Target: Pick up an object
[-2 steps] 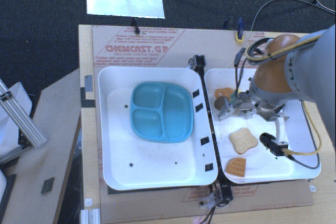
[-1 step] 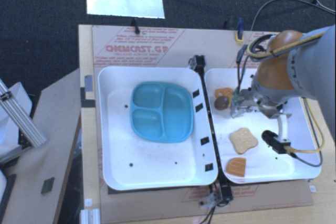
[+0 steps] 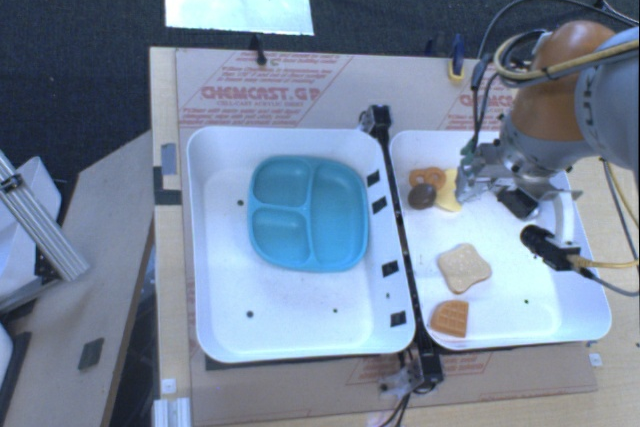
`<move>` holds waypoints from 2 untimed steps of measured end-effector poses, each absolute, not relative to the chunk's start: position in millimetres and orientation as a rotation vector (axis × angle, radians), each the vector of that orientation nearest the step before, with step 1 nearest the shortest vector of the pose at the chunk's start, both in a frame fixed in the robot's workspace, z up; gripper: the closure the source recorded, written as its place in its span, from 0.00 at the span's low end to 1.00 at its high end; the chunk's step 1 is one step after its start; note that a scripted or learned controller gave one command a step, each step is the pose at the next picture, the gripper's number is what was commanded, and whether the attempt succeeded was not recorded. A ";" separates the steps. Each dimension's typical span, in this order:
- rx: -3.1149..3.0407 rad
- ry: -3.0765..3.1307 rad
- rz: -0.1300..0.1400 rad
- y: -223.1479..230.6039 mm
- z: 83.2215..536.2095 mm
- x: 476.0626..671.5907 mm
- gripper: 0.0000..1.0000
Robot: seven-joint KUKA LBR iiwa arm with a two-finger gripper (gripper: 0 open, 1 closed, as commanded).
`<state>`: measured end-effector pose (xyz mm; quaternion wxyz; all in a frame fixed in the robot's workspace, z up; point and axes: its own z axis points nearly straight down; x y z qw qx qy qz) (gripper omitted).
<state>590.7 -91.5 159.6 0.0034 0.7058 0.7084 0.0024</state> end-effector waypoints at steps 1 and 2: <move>2.212 2.224 0.007 -81.0 212.8 591.4 1.00; 2.213 2.224 0.005 -81.1 240.1 592.8 1.00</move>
